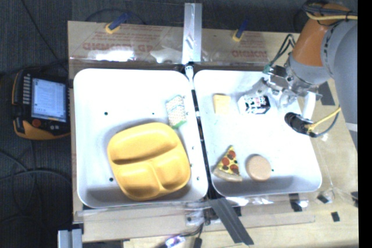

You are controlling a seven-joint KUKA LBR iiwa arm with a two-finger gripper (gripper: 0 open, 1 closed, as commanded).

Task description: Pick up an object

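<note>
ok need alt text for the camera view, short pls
A grey robot arm with an orange band reaches from the right, its gripper over a black-and-white object in the right bin, which also holds a pizza slice, a round tan piece and a pale yellow block. The left bin holds a yellow divided tray.

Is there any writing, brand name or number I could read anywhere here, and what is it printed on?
No text here can be read for certain.
Red print on the clear plastic sheet behind the bins: mirrored and blurred, unreadable.
Screen of the handheld pendant left of the bins: lit, text too small.
Small green-and-white packet in the left bin: print too small.
Black-and-white object below the gripper: pattern, no legible letters.
</note>
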